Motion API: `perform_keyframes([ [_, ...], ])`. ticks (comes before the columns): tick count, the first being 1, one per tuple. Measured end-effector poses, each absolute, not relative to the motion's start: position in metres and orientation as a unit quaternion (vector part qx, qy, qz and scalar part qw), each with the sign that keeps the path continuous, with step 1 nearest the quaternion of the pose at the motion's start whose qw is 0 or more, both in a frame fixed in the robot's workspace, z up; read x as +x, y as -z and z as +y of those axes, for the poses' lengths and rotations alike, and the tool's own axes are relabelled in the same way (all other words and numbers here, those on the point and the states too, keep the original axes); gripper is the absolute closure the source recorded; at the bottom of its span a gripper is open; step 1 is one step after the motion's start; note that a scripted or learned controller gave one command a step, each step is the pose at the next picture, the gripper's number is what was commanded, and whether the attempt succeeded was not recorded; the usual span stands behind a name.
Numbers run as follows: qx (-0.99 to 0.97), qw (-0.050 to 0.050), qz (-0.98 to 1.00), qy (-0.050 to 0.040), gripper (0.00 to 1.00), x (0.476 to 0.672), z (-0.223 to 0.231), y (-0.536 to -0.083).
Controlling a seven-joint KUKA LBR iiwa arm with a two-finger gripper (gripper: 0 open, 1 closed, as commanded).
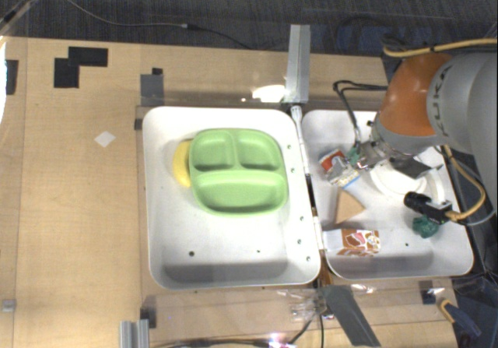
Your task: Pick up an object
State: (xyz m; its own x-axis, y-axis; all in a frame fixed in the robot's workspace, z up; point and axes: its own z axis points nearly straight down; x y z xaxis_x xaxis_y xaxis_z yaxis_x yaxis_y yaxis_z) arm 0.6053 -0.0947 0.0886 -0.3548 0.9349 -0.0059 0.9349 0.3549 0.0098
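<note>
1. Leftmost, the pale wooden tabletop (pixel 70 206) carries a few black square marks near its far edge.
2. Next comes the left shallow white plastic bin (pixel 167 253); a green plastic plate with three compartments (pixel 236 170) lies in its far half, right side up.
3. A yellow curved object (pixel 180 163), banana-like, peeks out from under the plate's left edge, touching it.
4. A grey metal post (pixel 298 62) stands at the far end of the seam between the two bins.
5. The right shallow white plastic bin (pixel 405 265) holds a small red-and-white packet (pixel 334 161) near its far left, a tan cardboard wedge (pixel 348 207) just below it, and a flat white box with a red-brown print (pixel 356 241) against the near wall.
6. The end effector (pixel 359 158) sits low over the right bin, just beside the red-and-white packet; I cannot tell whether it is open or closed, nor whether it touches the packet.
7. A small dark green object (pixel 426 225) lies further right, close to a black cable fitting.
8. The grey arm with its orange band (pixel 408 101) fills the far right.
</note>
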Motion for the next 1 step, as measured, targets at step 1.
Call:
perform_keyframes([
  [1, 0.625, 0.002, 0.781, -0.0016, 1.0, 0.67, -0.0333, -0.1867],
])
